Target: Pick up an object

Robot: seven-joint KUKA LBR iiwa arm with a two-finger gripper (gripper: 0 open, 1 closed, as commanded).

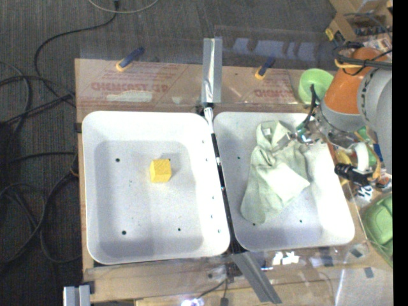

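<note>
Because the pale green cloth (275,174) in the right bin (331,231) is soft and limp (probably light), the gripper (306,134), whose opening I cannot tell, should pinch a raised fold at its 1 o'clock corner.

There were two bins (95,234), one yellow block (160,170), one green cloth (274,174), and maybe two clamps (129,58) up top.

Dark grey carpet (38,18) covers the floor, crossed by looping black cables (25,81). A brown surface (159,81) carries two orange-handled clamps (129,58). Cardboard boxes (357,5) sit at upper right.
</note>
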